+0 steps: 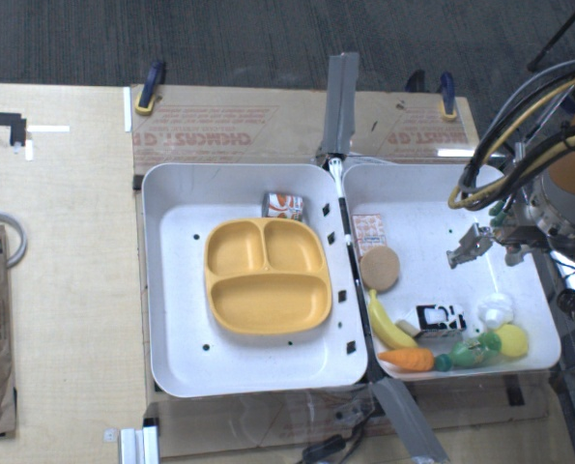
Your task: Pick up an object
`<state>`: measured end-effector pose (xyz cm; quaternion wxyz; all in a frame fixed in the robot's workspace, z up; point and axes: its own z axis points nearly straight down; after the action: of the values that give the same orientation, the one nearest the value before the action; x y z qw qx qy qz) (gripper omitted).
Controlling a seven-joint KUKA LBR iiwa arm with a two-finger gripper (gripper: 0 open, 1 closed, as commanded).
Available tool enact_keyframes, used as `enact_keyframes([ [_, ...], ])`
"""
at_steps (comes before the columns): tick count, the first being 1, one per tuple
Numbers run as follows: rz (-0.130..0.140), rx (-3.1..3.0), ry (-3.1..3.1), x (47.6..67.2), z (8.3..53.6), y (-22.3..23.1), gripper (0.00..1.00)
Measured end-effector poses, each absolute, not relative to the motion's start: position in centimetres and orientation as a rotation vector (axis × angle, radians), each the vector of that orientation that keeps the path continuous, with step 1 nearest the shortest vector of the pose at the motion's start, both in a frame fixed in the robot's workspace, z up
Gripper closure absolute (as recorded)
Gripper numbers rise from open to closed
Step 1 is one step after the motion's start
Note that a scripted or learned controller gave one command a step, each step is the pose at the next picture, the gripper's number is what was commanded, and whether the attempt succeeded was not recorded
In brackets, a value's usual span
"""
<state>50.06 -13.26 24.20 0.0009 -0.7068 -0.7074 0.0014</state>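
The right bin (432, 206) holds several small items along its near side. A tan round piece (380, 268) lies by the left wall, with a banana (388, 324) and a carrot (406, 360) below it. Further right are a black box (440, 318), a green toy (466, 354), a yellow lemon (512, 341) and a white piece (496, 310). A small printed packet (368, 228) lies near the divider. My gripper (473, 245) hangs above the right half of this bin, higher than the items, with nothing visibly in it.
The left bin (166, 259) carries a yellow divided plate (267, 276) with a small printed carton (283, 205) behind it. A grey bar (341, 104) stands over the divider between the bins. Arm cables (504, 153) loop over the right bin's far right corner.
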Motion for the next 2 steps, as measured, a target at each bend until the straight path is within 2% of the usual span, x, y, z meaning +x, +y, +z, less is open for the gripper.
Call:
enact_keyframes([
  [1, -0.016, -2.116, -2.342, 48.5, 11.0, -13.6, 0.0],
  [2, 0.001, -1.91, -2.496, 53.2, 14.7, -16.6, 0.0],
])
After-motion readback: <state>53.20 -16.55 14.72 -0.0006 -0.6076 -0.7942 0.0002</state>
